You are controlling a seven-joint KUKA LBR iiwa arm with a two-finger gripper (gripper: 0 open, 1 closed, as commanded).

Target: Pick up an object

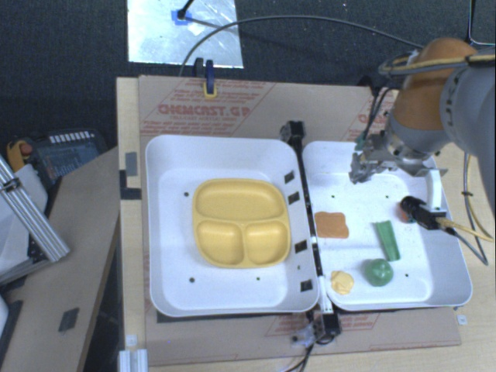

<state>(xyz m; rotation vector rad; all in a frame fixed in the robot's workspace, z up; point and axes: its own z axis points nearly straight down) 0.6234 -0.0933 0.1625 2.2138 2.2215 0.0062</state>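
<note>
Objects for picking lie in the right bin (pixel 446 281): an orange slab (pixel 331 225), a green stick (pixel 386 239), a green ball (pixel 379 272) and a yellow piece (pixel 342 282), all untouched on the floor. Nothing looks grasped yet; the end effector (pixel 363 170) hovers over that bin's far left part, apart from them, and I cannot tell its state. A yellow divided tray (pixel 236 222) fills the left bin (pixel 167 208) on the worktop (pixel 256 103), posing no obstruction.

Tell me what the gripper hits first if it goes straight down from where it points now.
Probably bare floor of the right bin. The gripper points down over its upper left part, apart from the orange piece and green stick. Depth is unclear.
</note>
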